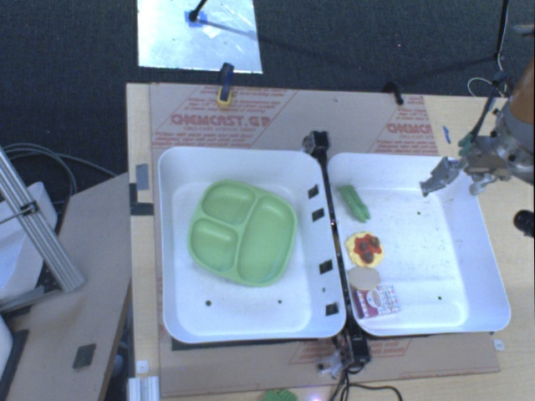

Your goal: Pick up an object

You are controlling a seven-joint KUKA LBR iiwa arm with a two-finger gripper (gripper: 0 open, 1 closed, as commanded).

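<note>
In the right bin [451,307] lie a green pod-shaped object [354,202] at its upper left, a small pizza-like disc with red and yellow topping [365,246], a tan round disc [364,277] below it, and a red-and-white packet [379,300] at the lower left. My gripper [456,176] hangs over the bin's upper right edge, its two fingers spread apart with nothing between them. It is well to the right of all the objects.
The left bin [180,307] holds a green divided plate [243,232]. Black clips [318,215] run along the seam between the bins. Cardboard [251,115] lies under both bins. A cable [489,98] hangs near the arm at the right.
</note>
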